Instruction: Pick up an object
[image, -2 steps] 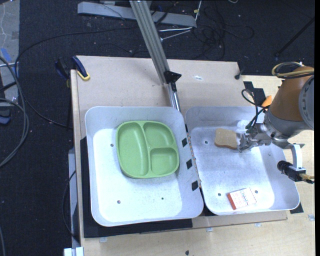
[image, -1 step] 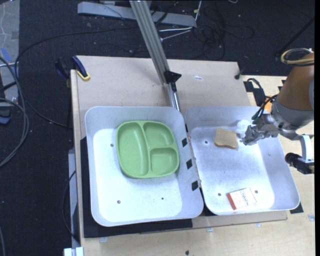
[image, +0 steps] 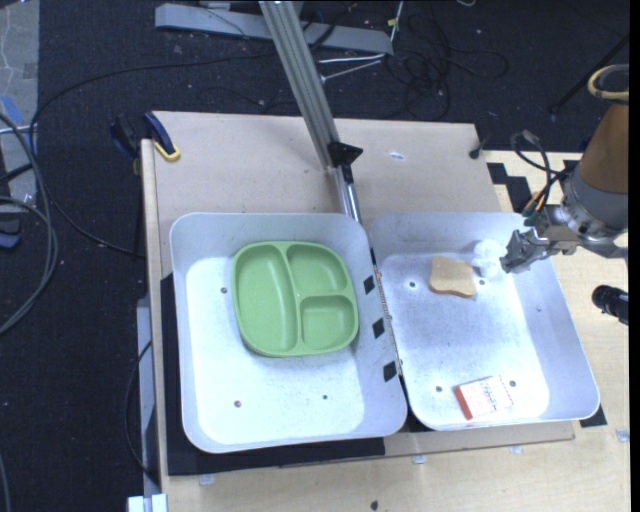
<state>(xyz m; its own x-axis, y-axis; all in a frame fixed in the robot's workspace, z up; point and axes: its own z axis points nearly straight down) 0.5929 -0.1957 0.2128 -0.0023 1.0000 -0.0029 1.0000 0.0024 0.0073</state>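
Three loose items share the right bin (image: 560, 330), the bread slice (image: 453, 277) nearest the gripper (image: 516, 253), which sits at its three o'clock, seemingly lining up a grab, grip state unreadable.

I am watching from one fixed camera above the bench (image: 260, 160), looking down slantwise on both bins (image: 200, 330).

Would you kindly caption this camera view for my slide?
Gripper beside white object and tan piece; green tray in left bin.
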